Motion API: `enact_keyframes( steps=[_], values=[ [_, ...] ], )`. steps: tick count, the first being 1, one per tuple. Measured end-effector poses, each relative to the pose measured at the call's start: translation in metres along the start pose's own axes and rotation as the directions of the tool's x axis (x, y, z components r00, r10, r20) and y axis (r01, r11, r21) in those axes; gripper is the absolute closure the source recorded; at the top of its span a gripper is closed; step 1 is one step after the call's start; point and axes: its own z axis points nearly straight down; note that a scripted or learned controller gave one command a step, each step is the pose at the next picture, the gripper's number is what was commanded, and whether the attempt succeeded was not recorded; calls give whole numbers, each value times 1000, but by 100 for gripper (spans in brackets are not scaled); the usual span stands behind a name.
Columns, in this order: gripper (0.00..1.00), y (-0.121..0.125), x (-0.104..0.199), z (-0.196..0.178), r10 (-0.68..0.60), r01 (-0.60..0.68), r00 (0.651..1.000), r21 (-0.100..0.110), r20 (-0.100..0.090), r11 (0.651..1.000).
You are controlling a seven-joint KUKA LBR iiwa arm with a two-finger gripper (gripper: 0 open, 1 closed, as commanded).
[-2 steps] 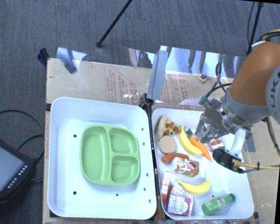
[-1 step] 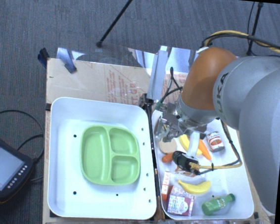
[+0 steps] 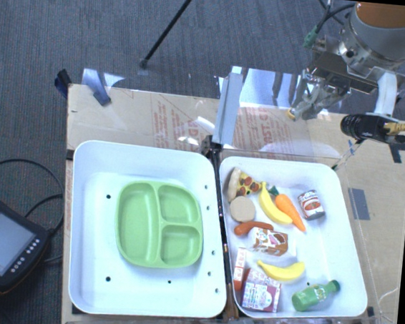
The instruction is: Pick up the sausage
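The sausage is a short orange-red link lying flat near the middle of the right bin. It touches a round beige disc above it and a printed snack pack to its right. My gripper hangs high above the bench beyond the right bin's far edge, well away from the sausage. It is open, with nothing between its fingers.
Around the sausage lie a pizza slice, two bananas, a carrot, a small jar, cartons and a green bottle. A green divided plate sits in the left bin.
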Motion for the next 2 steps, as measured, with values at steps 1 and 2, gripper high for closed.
enact_keyframes(
  steps=[1, 2],
  values=[
    [100, -29, 22, 51, 96, -96, 995, 3, 2, 995],
    [100, -26, 22, 98, 296, -296, 955, 3, 1, 955]
  ],
)
